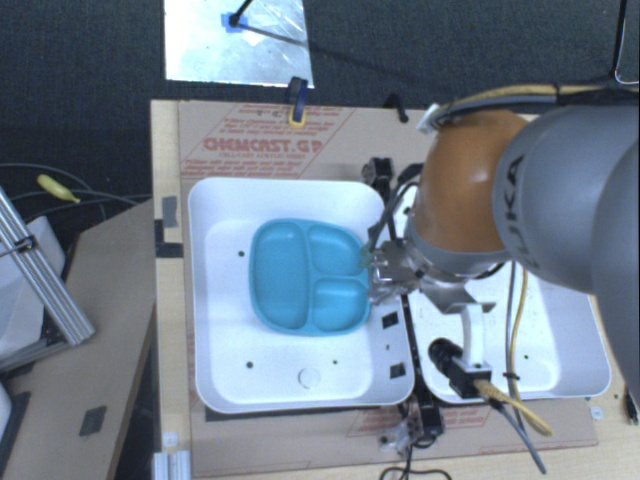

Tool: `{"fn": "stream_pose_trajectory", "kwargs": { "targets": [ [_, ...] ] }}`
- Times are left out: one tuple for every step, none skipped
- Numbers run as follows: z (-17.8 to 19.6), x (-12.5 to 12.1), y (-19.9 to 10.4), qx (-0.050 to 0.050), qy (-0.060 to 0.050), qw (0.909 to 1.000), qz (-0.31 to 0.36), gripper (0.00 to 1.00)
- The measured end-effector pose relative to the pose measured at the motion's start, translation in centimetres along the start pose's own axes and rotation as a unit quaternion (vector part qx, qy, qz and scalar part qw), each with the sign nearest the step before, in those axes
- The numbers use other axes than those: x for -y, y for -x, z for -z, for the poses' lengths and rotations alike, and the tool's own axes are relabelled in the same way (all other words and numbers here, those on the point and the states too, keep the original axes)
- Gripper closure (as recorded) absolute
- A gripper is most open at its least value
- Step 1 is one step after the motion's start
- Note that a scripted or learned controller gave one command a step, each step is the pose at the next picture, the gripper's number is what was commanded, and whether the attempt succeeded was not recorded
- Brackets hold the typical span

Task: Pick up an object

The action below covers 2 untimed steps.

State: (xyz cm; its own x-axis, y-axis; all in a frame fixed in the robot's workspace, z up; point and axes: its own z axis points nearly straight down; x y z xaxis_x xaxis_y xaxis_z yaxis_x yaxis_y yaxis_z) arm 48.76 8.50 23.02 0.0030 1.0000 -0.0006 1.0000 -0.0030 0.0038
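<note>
Because the blue plate (305, 276) lies flat in the left bin (225, 368), the gripper (380, 266) sits at its right rim, probably to pinch that edge. Whether it is pinching yet, I cannot tell.

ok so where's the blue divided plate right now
The blue divided plate lies flat in the left bin, a little right of its middle. The gripper is at the plate's right edge, near the wall between the two bins.
</note>
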Motion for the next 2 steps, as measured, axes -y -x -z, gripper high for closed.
{"fn": "stream_pose_trajectory", "kwargs": {
  "targets": [
    [19.7, -3.2, -0.3, -0.002, 0.009, 0.9999, 0.004, 1.0],
    [18.5, 0.1, 0.6, -0.001, -0.001, 1.0, 0.003, 1.0]
  ]
}}
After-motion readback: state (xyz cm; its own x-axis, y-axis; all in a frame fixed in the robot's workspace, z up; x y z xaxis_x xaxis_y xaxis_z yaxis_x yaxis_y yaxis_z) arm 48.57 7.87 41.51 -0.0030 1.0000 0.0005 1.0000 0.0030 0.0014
